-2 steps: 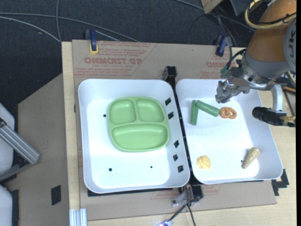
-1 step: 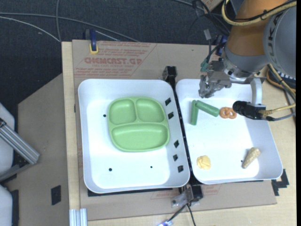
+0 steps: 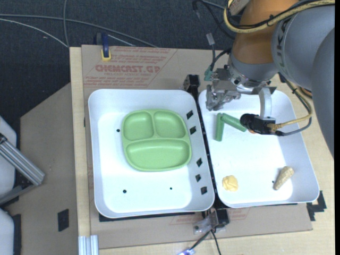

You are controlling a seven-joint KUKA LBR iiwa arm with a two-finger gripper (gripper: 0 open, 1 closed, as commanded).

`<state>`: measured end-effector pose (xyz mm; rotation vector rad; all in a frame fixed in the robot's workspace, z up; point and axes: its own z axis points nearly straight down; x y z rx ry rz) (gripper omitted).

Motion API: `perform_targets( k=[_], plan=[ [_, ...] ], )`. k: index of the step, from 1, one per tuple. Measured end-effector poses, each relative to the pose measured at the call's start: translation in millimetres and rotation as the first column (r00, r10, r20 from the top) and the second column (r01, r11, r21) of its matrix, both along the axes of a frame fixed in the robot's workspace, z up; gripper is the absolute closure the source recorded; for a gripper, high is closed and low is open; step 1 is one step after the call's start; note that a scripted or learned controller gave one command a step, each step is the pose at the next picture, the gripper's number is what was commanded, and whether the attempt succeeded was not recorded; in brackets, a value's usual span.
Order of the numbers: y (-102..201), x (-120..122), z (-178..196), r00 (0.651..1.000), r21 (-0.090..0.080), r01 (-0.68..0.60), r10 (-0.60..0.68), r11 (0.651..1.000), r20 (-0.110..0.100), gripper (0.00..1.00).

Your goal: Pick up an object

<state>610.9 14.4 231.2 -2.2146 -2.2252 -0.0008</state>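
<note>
We cannot tell how the jaws stand; the gripper (image 3: 219, 97) hovers just above a green L-shaped piece (image 3: 223, 124).

We count two shallow white plastic bins — the left bin (image 3: 106, 185) and the right bin (image 3: 297, 142) — plus one pale green three-compartment plate (image 3: 156, 140), one green L-shaped piece (image 3: 224, 124), one small yellow lump (image 3: 230, 183) and one beige ridged cone-like piece (image 3: 283, 177).
</note>
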Motion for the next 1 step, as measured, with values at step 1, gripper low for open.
perform_targets(
  k=[1],
  plan=[
    [54.0,9.1,-12.7,1.0,0.0,-0.001,0.001,1.0,0.002,1.0]
  ],
)
